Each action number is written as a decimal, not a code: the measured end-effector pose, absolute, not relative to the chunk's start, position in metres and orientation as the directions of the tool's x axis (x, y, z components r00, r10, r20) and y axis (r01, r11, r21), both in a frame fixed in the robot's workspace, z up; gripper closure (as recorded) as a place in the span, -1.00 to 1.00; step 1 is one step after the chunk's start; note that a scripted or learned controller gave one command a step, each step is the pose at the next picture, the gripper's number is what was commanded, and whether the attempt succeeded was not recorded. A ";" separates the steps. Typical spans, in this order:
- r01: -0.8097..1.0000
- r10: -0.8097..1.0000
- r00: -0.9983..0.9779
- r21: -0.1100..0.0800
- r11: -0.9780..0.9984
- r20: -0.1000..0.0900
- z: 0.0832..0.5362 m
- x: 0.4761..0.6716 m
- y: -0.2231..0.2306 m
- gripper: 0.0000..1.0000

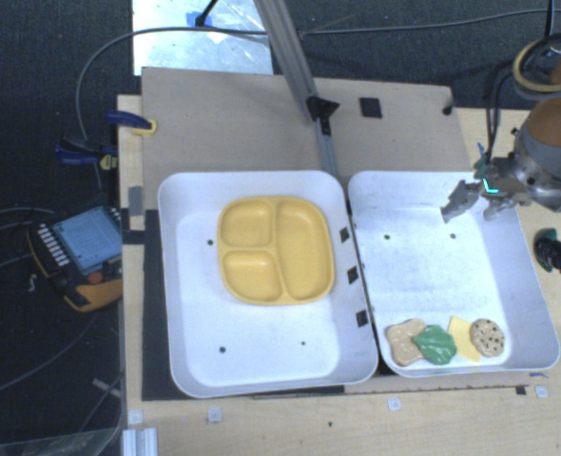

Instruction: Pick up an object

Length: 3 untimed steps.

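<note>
Tool (478, 201) hung over upper right part of right bin (537, 302), fingers spread apart, nothing between them. Arm (556, 141) entered from right. Pickable items lay in row along near edge of right bin, well apart from tool: cracker (403, 341), green leafy piece (436, 344) touching it, yellow cheese wedge (463, 336), cookie (488, 336). Left bin (181, 283) held yellow divided plate (276, 251), three compartments, resting flat. Both bins sat side by side on bench (223, 112).
</note>
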<state>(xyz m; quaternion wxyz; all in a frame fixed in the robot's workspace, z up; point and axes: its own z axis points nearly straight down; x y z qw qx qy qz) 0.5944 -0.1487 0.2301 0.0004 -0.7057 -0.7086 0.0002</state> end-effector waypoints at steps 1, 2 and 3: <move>1.000 1.000 -0.005 0.002 0.005 0.000 0.231 0.595 -0.149 -1.00; 1.000 1.000 -0.002 -0.001 0.002 0.000 0.189 0.593 -0.146 -1.00; 1.000 1.000 -0.001 -0.001 0.001 0.000 0.147 0.595 -0.145 -1.00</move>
